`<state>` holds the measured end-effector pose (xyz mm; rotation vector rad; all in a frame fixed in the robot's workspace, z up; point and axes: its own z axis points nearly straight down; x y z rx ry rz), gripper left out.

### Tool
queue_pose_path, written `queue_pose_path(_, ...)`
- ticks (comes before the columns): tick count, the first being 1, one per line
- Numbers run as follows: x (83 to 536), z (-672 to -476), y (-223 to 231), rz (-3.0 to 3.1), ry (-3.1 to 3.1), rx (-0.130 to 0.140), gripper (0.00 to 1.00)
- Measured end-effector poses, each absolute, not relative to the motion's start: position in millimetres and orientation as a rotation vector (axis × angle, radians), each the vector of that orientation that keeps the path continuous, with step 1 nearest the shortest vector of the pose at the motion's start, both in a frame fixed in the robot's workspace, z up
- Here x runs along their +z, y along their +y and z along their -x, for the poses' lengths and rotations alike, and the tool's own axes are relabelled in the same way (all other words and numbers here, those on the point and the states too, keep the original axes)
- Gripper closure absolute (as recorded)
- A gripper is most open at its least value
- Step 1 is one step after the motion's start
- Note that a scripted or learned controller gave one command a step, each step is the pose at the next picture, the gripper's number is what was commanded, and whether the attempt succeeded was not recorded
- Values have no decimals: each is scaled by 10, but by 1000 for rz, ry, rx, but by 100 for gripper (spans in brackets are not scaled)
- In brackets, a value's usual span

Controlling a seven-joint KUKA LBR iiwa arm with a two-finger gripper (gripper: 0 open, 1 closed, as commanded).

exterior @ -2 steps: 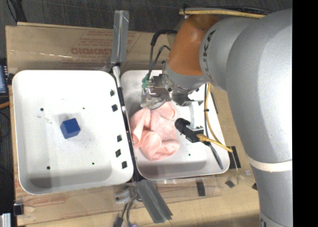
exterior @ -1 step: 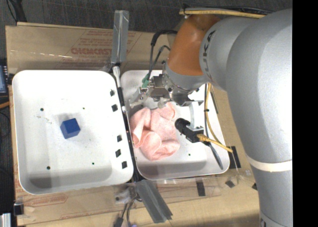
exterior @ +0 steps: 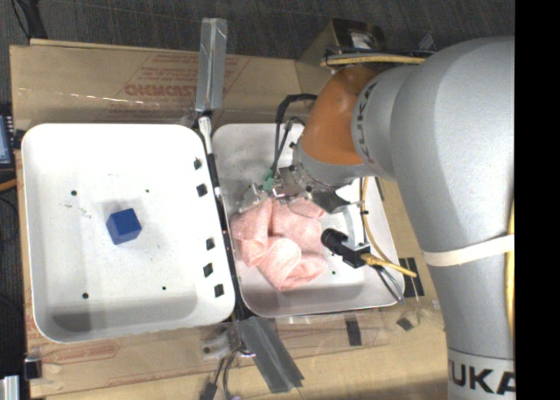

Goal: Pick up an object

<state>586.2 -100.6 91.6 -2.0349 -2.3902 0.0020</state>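
Gripper (exterior: pixel 282 190) sits low in right bin (exterior: pixel 229 149) against pink cloth (exterior: pixel 278 245); finger state cannot be told; blue cube (exterior: pixel 123 225) in left bin (exterior: pixel 52 149)

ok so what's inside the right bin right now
A crumpled pink cloth lies in the right bin, with the gripper down at its upper edge. The arm covers the bin's right part, so anything there, or under the cloth, is hidden.
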Motion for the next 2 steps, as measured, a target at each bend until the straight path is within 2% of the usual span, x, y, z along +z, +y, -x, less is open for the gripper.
queue_pose_path(1,1017,-5862,-1009,2029,-2393,4,100)
queue_pose_path(2,1921,-6395,-387,2108,-2326,2,100)
